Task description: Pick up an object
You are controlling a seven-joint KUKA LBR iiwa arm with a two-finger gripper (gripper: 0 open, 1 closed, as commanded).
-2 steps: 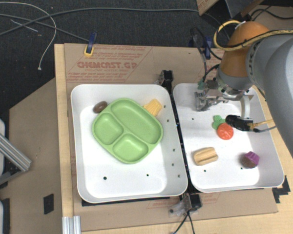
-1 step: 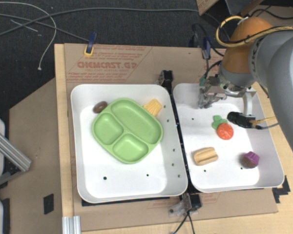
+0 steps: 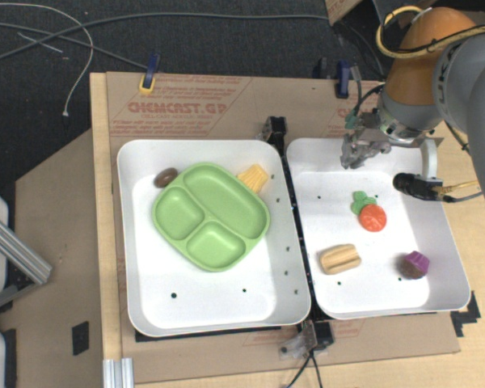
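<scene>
- Left bin (image 3: 137, 241): green divided plate (image 3: 211, 216) at centre; brown item (image 3: 166, 177) and corn piece (image 3: 254, 177) touching its far rim. None within easy reach.
- Right bin (image 3: 323, 297): bread roll (image 3: 339, 259) toward the near left corner, tomato (image 3: 372, 215) mid-bin, purple item (image 3: 414, 264) by the right edge, all well apart.
- Gripper (image 3: 357, 156) sits over the far edge; finger state cannot be told.
- Recommendation: tomato is nearest; centre above it and descend vertically before closing.

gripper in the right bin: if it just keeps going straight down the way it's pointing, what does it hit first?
Most likely bare bin floor. The gripper points down over the back of the right bin, and no object lies under it. The red tomato sits nearer the camera, off that line. Height is unclear from this slanted view.
</scene>
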